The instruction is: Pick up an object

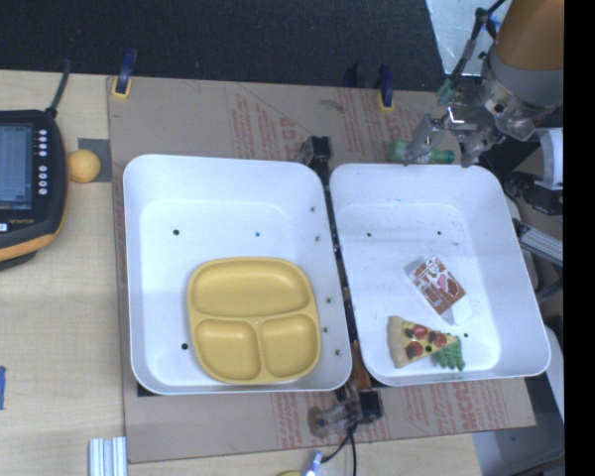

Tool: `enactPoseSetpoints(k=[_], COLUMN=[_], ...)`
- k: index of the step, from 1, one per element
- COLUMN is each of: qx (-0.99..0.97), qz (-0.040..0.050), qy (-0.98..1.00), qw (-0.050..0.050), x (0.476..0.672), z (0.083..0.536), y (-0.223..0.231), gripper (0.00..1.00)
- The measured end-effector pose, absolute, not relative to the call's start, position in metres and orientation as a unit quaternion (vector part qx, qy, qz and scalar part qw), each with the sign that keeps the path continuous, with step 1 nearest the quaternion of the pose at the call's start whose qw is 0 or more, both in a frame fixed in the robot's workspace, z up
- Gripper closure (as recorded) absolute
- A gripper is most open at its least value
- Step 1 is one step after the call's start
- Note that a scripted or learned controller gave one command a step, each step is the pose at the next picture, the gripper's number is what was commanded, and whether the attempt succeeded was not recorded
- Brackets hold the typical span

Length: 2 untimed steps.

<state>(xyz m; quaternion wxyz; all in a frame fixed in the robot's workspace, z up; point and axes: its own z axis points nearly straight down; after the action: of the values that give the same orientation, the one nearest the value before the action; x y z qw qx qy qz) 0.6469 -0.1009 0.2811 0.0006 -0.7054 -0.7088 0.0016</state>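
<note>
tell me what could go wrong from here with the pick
The pizza slice lies flat near the right bin's front wall, so the end effector may hit the wall or slide off it. The small packet is thin and flat too, so a grasp could close on nothing. The end effector hangs above the bin's back rim and could clip it on descent.
</note>
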Motion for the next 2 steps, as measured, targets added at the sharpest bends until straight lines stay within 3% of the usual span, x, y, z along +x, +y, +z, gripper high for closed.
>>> enactPoseSetpoints(k=[1, 2], qx=[-0.706, -0.705], qz=[0.003, 0.0023], qy=[-0.708, -0.709], qw=[0.001, 0.002], x=[0.638, 0.596], z=[0.237, 0.146], y=[-0.165, -0.164], gripper=[0.0, 0.0])
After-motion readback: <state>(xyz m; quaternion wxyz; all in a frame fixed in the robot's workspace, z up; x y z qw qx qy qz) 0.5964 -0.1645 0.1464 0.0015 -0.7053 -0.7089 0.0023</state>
